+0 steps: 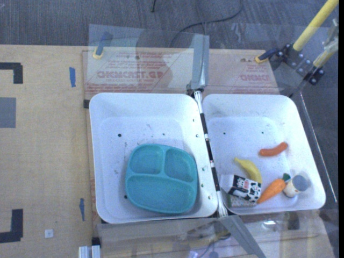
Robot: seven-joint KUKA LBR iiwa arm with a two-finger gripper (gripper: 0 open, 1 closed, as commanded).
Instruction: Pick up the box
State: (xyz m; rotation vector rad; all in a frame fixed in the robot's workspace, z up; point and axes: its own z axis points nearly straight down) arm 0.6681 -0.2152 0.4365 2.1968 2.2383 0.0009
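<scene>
Task status: not started, by the look of it. Box (244,187) lying flat on the floor of the right bin (299,110), in the near-left corner, tight against the wall shared with the left bin (106,110). Not lifted, nothing clamped on it.

End effector state: cannot tell, apart or together. Offset from end effector to box: cannot tell either. Best guess only: reach comes in from the right, so box sits on the far side of that bin from the entry, with clutter in between.

Clutter around the box:
- yellow banana (248,168) just behind it, touching or nearly so
- carrot (271,190) just beside it on the entry side, tip close to the box edge
- small grey-capped item (295,184) past the carrot
- orange sausage-shaped piece (273,150) further back, well apart

Teal divided plate (161,179) in the left bin, irrelevant to the pick.

Left to do: all 3 steps, namely approach, close on box, lift. Likely snag: wall on 1 side, carrot on the other, little room for a straddle.
</scene>
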